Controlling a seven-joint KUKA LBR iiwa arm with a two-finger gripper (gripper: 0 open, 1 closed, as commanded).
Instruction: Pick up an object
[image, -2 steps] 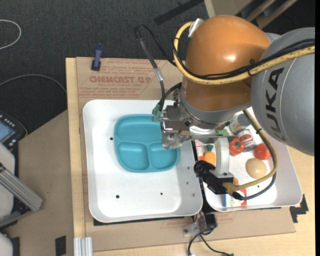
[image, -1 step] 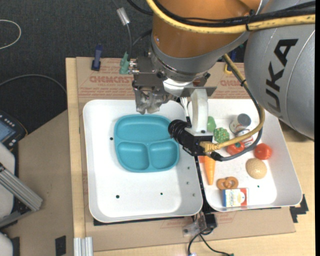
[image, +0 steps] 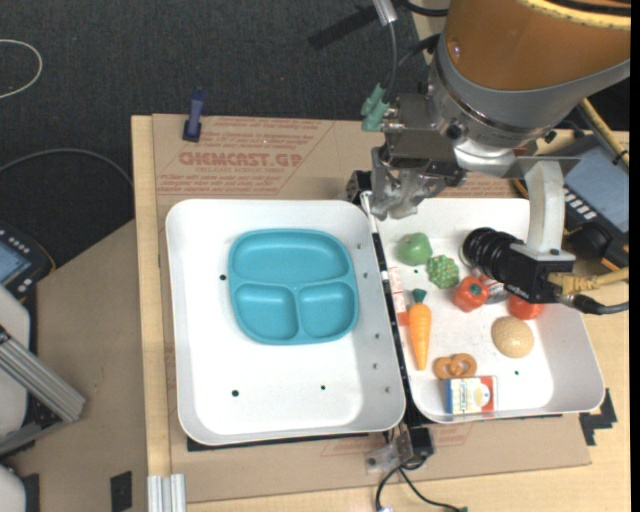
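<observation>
My fingers (image: 393, 203) hover at the right bin's (image: 560, 395) top-left corner; their state I cannot tell. Nothing visibly gripped. Cardboard-covered bench (image: 260, 150), dark floor.

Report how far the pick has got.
Done: nothing looks picked yet; the carrot, pretzel, green pepper and the other items lie in the right bin. In hand: the gripper is over that bin's top left corner, with no object seen in it. Left: the grasp and lift.
</observation>
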